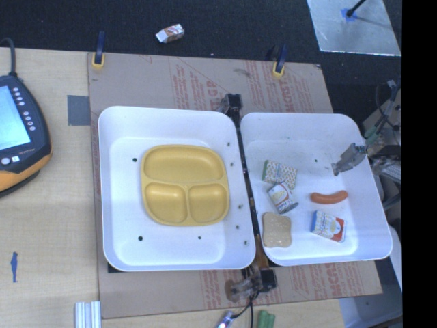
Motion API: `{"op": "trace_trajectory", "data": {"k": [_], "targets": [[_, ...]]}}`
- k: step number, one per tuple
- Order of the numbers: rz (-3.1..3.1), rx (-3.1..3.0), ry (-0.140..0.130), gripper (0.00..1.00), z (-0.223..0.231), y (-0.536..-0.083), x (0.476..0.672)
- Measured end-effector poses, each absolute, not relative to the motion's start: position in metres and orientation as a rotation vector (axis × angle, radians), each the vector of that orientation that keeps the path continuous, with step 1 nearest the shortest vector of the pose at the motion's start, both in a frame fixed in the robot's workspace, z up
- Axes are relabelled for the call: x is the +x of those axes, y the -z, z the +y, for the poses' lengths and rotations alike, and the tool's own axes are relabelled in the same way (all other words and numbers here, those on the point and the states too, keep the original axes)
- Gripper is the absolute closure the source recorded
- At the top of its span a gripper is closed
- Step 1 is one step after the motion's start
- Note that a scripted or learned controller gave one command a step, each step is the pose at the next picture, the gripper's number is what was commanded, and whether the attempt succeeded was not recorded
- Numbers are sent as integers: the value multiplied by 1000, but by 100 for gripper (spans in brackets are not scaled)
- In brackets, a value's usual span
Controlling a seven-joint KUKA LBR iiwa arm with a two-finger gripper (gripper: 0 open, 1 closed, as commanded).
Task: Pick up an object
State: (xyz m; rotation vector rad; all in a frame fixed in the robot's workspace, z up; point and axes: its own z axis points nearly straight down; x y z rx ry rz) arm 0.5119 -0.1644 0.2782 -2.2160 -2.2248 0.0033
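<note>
The right bin (pixel 300 132) holds several small items. A red sausage (pixel 329 197) lies near its right side, with a white and blue carton (pixel 328 225) just below it. A tan slice of bread (pixel 276 229) rests at the lower left, a small can (pixel 280 197) above it, and a green patterned packet (pixel 280 174) above that. My gripper (pixel 348 158) reaches in over the bin's upper right edge, above and slightly right of the sausage. Nothing shows between its fingers.
The left bin (pixel 119 203) holds a yellow divided plate (pixel 185 184). A teach pendant (pixel 19 132) lies on the bench at the far left. A crumpled wrapper (pixel 170 33) sits on the dark floor beyond the bench. Clamps (pixel 278 59) pin the cardboard.
</note>
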Motion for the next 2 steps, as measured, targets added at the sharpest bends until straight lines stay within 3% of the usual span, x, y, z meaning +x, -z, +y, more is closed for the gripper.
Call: {"op": "trace_trajectory", "data": {"k": [1,2], "targets": [[-2225,-2211,-7,0,-97,-104,502],[-2224,-2216,-3,0,-113,-92,556]]}}
